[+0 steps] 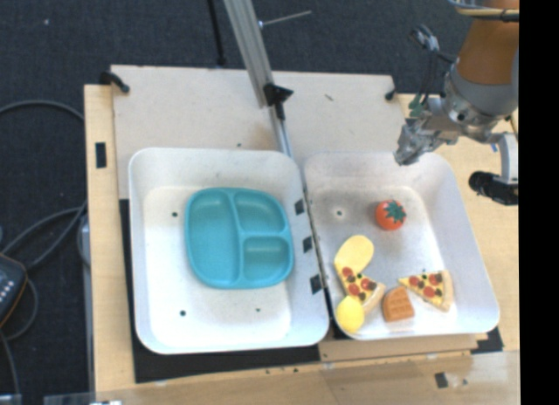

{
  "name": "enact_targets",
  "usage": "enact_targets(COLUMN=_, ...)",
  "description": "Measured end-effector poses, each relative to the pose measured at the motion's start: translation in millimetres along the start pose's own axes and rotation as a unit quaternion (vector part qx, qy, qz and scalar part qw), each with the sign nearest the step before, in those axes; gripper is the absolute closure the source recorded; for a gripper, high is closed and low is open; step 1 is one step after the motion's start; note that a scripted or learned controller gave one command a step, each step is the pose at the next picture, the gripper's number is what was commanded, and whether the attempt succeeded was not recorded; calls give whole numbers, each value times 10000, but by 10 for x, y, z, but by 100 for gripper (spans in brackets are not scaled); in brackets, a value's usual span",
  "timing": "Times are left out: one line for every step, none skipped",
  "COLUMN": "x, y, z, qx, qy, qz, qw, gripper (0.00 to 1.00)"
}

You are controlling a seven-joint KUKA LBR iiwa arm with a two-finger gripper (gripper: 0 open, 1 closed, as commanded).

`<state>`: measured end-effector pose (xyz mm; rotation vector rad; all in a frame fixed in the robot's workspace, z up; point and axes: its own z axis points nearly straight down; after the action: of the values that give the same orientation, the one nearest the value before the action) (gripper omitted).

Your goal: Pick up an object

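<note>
Gripper (409, 152) above the right bin's (463, 211) far rim, nothing seen between its fingers; spread or pressed together, I cannot tell.
Below it lie a toy tomato (390, 214), two pizza slices (430, 287) and a lemon (350, 313); a teal divided plate (238, 237) sits in the left bin (157, 307).

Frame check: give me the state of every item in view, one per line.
Gripper: above right bin's far edge, nothing seen held.
Tomato: loose in right bin.
Two pizza slices: lying flat.
Lemon: at near-left corner.
Blue tray: flat in left bin.
</note>
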<state>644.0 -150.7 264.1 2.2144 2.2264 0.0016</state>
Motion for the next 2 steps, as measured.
enact_targets(x=530, y=-270, z=66, qx=10, qy=7, qz=-2, qw=10000, gripper=100)
enact_targets(x=1022, y=-406, z=-10, qx=3, qy=10, qz=-9, qw=10000, gripper=100)
